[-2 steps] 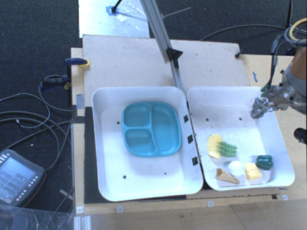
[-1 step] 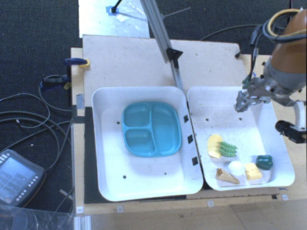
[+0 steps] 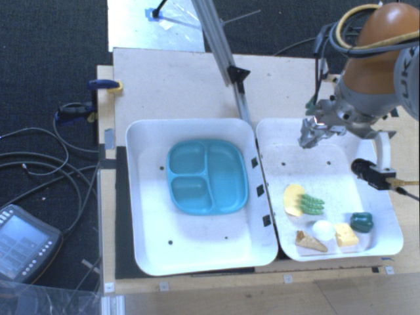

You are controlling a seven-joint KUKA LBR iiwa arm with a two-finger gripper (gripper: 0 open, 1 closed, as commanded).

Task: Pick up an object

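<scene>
Single fixed camera, high above bench, looking down at slant. Two-finger gripper [image 3: 314, 135] sits upper right in frame. Left of gripper: shallow white plastic bin [image 3: 147, 241] with blue divided tray [image 3: 207, 177]. Below gripper: second shallow white bin [image 3: 387, 241]. Far left of gripper: dark carpet floor [image 3: 46, 44], grey handheld pendant [image 3: 23, 241]. Medium distance, both bins whole in frame.

Gripper [image 3: 314, 136] low, pointing down

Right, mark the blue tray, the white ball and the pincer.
blue tray [image 3: 226, 169]: camera view, its large right compartment.
white ball [image 3: 322, 230]: camera view, middle of its top.
pincer [image 3: 308, 140]: camera view, between its fingertips.
</scene>
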